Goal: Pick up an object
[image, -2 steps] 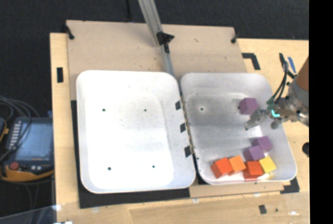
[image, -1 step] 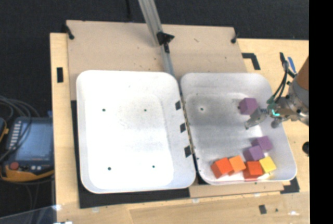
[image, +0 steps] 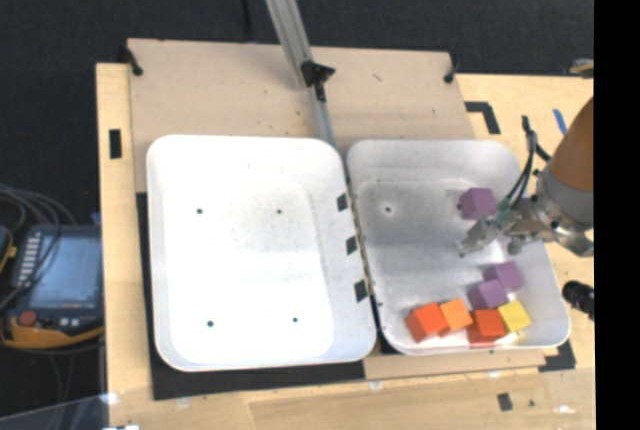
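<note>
Pale wood makes up the table (image: pixel 110 218), set on dark carpet, with a slanted metal post (image: pixel 285 8) rising from its far edge. Two shallow white bins sit on it side by side, smooth and round-cornered: the left bin (image: pixel 250 248) and the right bin (image: pixel 410 218). Small matte blocks lie in the right bin, a purple block (image: pixel 477 203) just beside the gripper (image: pixel 480 240), others purple, orange and yellow in the near right corner (image: pixel 470 313). Whether the gripper is clenched, I cannot tell.
</note>
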`<act>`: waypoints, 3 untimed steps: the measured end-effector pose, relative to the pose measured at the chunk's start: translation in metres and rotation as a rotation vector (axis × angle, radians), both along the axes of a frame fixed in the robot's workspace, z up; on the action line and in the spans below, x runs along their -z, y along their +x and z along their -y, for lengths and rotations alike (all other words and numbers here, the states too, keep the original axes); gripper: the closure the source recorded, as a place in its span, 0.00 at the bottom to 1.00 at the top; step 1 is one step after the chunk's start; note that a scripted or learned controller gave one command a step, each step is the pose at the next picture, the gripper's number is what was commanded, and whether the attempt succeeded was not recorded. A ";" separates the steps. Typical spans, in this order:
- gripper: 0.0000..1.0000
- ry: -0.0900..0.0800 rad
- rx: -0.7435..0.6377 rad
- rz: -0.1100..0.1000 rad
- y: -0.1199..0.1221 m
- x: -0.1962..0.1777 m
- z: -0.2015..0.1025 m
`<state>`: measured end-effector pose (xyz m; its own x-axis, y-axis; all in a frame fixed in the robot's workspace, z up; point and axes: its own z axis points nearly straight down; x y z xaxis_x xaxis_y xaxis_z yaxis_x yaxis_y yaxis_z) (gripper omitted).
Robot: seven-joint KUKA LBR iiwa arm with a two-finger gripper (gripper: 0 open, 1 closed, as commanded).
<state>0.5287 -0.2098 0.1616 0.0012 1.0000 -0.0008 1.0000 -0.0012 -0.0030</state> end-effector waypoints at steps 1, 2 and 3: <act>0.00 0.000 0.003 0.000 0.004 0.044 -0.002; 0.00 -0.002 0.001 0.005 0.006 0.064 -0.001; 1.00 -0.003 0.006 0.011 0.007 0.051 0.001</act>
